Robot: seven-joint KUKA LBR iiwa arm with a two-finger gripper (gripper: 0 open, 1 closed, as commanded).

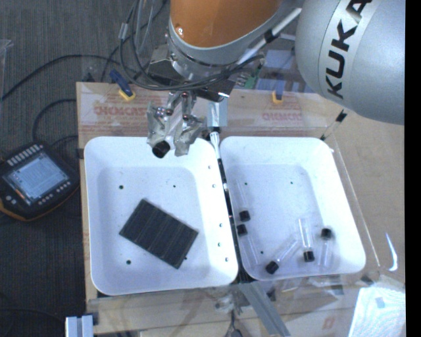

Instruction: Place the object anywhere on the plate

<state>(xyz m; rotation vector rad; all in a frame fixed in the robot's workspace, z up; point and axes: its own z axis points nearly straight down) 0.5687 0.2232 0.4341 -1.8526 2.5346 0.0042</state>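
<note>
Looming closest to the lens, the grey arm with its orange band carries a metal two-finger hand above the far edge of the left white bin; whether it is apart or together cannot be told. On that bin's floor lies a dark ribbed rectangular plate. Several clear plastic vials with black caps lie scattered in the right white bin.
</note>
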